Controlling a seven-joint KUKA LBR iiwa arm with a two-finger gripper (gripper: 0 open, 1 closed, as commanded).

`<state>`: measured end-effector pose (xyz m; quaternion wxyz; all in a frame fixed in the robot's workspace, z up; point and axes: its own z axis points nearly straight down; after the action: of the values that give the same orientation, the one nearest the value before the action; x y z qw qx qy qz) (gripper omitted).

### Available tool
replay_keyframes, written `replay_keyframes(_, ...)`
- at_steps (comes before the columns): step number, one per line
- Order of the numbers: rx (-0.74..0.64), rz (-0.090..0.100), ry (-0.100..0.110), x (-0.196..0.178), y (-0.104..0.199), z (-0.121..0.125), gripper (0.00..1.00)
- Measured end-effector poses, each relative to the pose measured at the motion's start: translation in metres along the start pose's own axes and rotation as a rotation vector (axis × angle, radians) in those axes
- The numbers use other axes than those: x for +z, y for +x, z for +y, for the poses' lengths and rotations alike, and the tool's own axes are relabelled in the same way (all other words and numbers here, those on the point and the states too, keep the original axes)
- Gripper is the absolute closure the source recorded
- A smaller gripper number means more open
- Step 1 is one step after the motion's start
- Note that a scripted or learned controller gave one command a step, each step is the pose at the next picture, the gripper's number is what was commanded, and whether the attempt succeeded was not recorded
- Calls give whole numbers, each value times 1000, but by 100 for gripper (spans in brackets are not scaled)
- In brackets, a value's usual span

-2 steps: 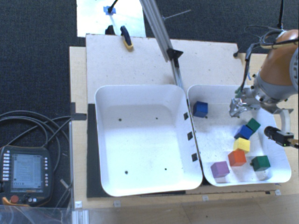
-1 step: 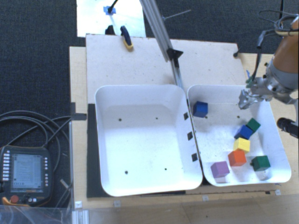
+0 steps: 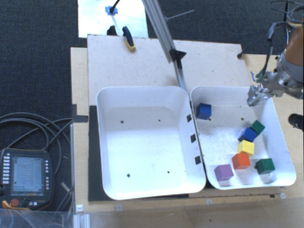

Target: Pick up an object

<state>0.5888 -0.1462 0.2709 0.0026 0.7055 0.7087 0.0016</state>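
Inspecting from the near edge of the desk [image 3: 142,61] outward, with the right-hand bin [image 3: 280,127] taken as the landmark: along that bin's near wall sit a purple cube [image 3: 223,172], an orange cube [image 3: 241,160] just beyond and to its right, and a dark green cube [image 3: 265,165] near the bin's near right corner. A yellow cube [image 3: 246,147] rests directly behind the orange cube, touching or nearly touching it. Behind the yellow cube lies a blue cube [image 3: 247,135], and a second green cube [image 3: 258,127] sits against the blue one on its far right side. These six blocks form a loose cluster in the near right part of the bin. A separate, larger blue cube [image 3: 204,110] stands alone near the bin's far left corner, well apart from the cluster.

The left-hand bin [image 3: 109,127] adjoins the landmark bin along a shared wall. A teach pendant [image 3: 24,177] with cables lies off the desk, well to the left of both bins.

The tool [image 3: 255,97] hangs over the far right edge of the landmark bin, above bare bin floor, well apart from every cube. No block is between its fingers; whether they are spread or closed cannot be told from this view.

Beyond the bins, a slanted metal strut [image 3: 159,23] crosses the desk's far part, and a blue-and-yellow handled implement [image 3: 128,38] lies at the desk's far edge.
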Motion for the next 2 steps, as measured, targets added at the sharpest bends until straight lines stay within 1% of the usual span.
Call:
replay_keyframes(1, -5, 2, 2, 5, 44, 17, 100)
replay_keyframes(2, -7, 4, 4, 12, 107, 22, 100)
